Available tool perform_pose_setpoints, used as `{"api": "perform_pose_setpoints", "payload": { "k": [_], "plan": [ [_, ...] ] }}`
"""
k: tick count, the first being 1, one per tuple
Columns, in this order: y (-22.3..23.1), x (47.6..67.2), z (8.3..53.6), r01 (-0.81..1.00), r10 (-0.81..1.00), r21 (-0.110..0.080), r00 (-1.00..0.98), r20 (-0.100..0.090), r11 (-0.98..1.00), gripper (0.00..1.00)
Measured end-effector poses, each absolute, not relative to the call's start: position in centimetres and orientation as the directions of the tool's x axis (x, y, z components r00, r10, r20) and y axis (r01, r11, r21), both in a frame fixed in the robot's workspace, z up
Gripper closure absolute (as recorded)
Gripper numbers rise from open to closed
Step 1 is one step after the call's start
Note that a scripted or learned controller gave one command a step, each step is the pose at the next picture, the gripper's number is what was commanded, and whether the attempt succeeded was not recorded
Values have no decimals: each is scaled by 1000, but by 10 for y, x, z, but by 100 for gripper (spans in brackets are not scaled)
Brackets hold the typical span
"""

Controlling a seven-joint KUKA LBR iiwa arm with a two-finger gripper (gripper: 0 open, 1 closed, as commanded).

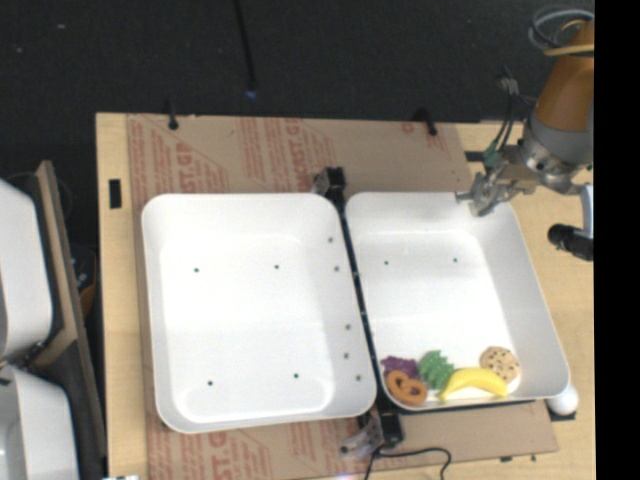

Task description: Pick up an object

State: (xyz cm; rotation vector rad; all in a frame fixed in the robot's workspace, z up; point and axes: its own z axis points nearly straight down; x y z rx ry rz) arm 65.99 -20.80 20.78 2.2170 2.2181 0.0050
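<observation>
Several small toy foods lie along the near edge of the right bin (440, 278): a purple grape bunch (398, 366), a brown pretzel (405, 388), a green broccoli piece (435, 367), a yellow banana (473, 383) and a tan cookie (499, 364). My gripper (482, 199) hangs over the far right corner of that bin, well away from the toys. Nothing shows between its fingers.
The left bin (245, 308) sits beside the right one on a cardboard sheet (250, 153) covering the bench. A black clamp (331, 181) stands where the bins meet at the far side. White boxes (20, 268) stand at the left edge.
</observation>
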Motion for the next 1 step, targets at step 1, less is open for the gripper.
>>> {"api": "perform_pose_setpoints", "payload": {
  "k": [1],
  "plan": [
    [-210,661,272,1000,1000,7,0,-2,0,100]
  ]
}}
